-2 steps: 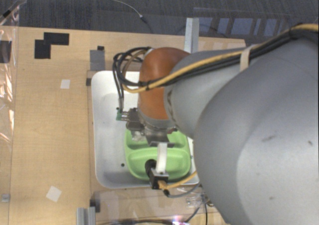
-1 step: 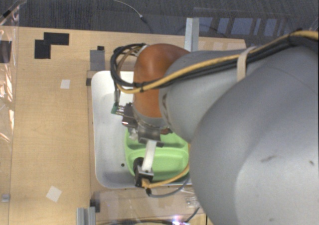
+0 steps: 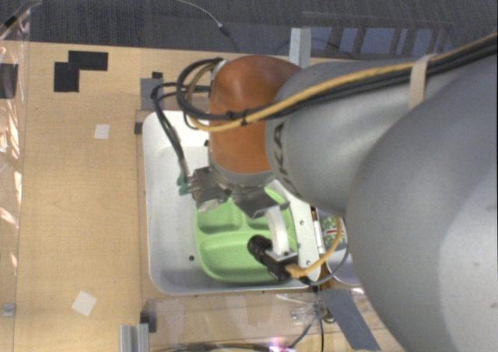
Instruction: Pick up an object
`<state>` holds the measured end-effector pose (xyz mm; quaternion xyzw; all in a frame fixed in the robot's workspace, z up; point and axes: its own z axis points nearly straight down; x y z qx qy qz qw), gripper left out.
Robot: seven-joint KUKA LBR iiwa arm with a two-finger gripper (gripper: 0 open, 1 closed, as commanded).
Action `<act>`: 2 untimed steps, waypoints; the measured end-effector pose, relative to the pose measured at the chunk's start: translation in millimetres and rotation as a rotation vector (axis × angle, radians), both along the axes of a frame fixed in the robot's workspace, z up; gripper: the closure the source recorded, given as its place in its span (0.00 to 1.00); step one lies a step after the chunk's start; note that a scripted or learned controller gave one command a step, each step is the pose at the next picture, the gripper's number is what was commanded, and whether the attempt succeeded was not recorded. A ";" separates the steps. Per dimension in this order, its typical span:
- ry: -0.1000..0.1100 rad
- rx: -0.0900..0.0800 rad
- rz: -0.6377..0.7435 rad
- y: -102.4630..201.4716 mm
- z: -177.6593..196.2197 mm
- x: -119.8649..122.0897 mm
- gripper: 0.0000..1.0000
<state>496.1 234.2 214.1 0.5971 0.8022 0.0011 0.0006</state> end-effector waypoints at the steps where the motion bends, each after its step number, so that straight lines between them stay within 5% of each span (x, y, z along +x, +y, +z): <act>1: 0.000 -0.001 0.439 -9.7 -31.8 -8.8 1.00; 2: -0.001 0.000 0.157 -20.3 -24.3 -8.5 1.00</act>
